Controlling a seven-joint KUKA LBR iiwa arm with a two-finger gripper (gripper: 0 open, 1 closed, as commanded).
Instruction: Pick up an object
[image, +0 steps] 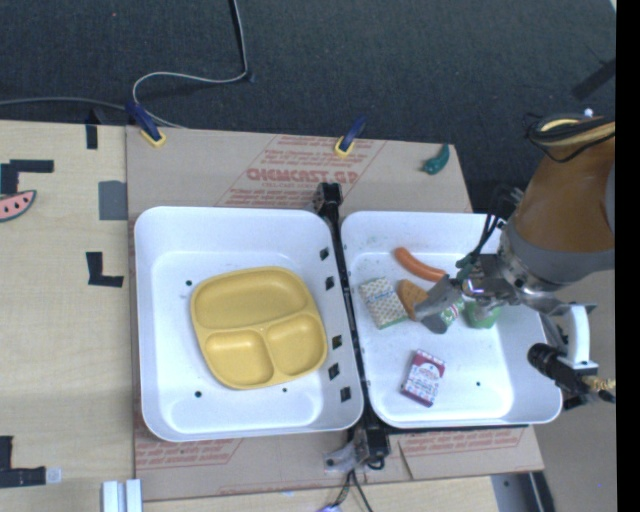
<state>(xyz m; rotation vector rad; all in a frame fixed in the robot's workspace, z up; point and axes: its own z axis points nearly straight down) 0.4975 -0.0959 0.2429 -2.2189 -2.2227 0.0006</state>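
Two shallow white bins side by side on the worktop: left bin with a yellow divided plate lying flat near its middle, right bin with several small things. Orange sausage-like piece toward the far side of the right bin, checked sponge pad left of centre, brown wedge just beside it on the right, red-and-white small box on the near side, apart from the rest. Green object partly hidden under the arm (shape unclear). End effector low over the right bin's middle, touching or just above the brown wedge; finger spacing impossible to tell.
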